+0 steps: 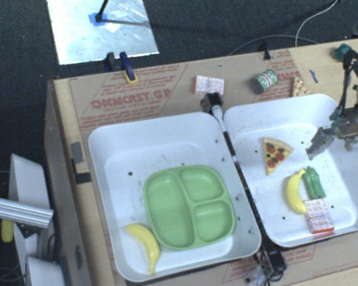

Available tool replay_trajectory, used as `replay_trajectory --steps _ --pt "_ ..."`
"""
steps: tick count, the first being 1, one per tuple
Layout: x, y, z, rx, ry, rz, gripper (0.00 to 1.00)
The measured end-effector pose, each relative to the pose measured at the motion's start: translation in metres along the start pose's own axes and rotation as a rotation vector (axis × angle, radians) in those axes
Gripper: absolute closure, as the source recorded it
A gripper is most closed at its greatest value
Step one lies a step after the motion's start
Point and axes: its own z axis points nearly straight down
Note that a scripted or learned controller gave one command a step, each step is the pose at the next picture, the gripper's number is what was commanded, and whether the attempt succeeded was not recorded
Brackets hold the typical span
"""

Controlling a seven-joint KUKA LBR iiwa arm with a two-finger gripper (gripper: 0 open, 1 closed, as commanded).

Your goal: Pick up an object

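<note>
The right bin (337, 107) holds a toy pizza slice (275, 153), a yellow banana (295, 192), a green vegetable-like piece (313, 182) and a red and white packet (318, 217). My gripper (318, 143) hangs over the right part of this bin, just above and right of the green piece and right of the pizza slice. Nothing shows held in it. In the left bin (108, 151) lie a green divided plate (190, 205) and a second banana (145, 244) at its lower left.
Behind the bins, on the cardboard, sit a small green can (266, 80), a white card (209, 85) and a blue and yellow clamp (125, 65). A black divider (233, 157) runs between the bins. Cables hang at the right.
</note>
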Motion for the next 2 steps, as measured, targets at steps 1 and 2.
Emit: replay_trajectory --steps 1,2 --pt "0.026 0.003 0.112 0.003 0.001 0.001 0.0" --pt "0.042 0.01 0.168 0.001 0.0 0.001 0.0"
